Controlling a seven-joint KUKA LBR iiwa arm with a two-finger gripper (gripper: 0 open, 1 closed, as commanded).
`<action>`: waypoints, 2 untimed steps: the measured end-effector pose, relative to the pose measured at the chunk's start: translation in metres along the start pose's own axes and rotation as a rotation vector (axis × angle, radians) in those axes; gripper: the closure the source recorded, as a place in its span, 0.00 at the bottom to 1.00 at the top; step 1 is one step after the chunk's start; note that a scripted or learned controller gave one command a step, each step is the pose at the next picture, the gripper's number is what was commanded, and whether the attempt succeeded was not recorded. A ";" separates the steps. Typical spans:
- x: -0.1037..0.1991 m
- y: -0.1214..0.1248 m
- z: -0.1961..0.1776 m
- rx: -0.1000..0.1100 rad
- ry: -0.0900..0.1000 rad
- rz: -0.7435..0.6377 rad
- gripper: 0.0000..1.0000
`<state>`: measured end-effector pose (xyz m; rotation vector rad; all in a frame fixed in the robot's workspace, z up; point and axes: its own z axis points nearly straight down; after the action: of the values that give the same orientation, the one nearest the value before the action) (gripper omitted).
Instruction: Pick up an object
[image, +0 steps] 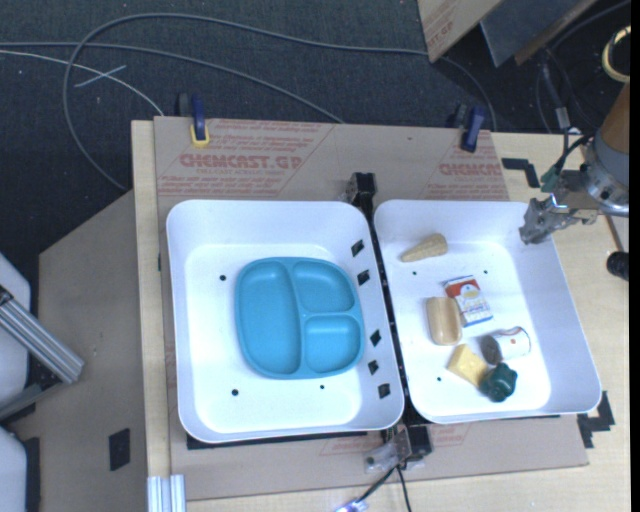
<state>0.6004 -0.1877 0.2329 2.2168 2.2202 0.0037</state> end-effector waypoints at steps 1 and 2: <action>0.048 -0.002 -0.006 0.005 0.004 -0.004 1.00; 0.092 0.001 -0.009 0.005 0.003 -0.004 1.00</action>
<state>0.6013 -0.0957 0.2416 2.2172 2.2286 0.0015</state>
